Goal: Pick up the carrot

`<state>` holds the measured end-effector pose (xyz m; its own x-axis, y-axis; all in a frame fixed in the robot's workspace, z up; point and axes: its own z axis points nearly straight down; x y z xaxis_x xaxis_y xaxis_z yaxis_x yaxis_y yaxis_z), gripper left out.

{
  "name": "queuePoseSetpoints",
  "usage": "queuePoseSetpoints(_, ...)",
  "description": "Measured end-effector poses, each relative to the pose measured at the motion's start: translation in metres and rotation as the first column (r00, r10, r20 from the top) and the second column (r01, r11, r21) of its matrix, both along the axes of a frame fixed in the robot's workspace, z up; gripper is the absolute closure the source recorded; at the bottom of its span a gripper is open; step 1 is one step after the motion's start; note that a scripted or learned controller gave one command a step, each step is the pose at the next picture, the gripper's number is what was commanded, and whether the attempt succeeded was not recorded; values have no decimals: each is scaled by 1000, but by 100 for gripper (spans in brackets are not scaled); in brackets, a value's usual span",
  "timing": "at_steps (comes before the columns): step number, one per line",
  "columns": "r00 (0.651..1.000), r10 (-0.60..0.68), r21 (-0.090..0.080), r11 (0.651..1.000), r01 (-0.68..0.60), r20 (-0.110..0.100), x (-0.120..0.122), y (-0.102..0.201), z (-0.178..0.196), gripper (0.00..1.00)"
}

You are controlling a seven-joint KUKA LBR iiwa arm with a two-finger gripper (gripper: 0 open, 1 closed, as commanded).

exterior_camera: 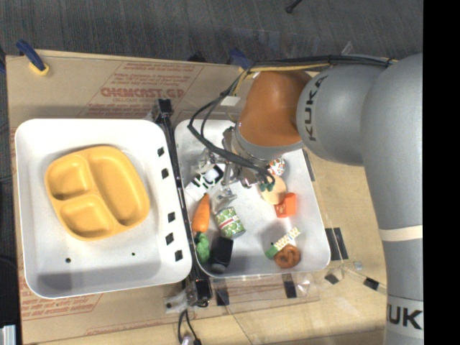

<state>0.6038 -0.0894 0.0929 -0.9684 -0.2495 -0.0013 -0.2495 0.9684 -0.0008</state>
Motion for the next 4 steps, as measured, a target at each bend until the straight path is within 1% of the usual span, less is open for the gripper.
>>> queuePoseSetpoints(1,1000,7,0,1000,-7,7,-77,32,103,0)
queuePoseSetpoints(2,999,-46,0,999,46,-2,-110,-3,65,0)
queuePoseSetpoints(3,998,-60,-3,998,60,1,-69,-107,60,0)
queuePoseSetpoints(4,927,-375,0,927,375,4,-85,-98,103,0)
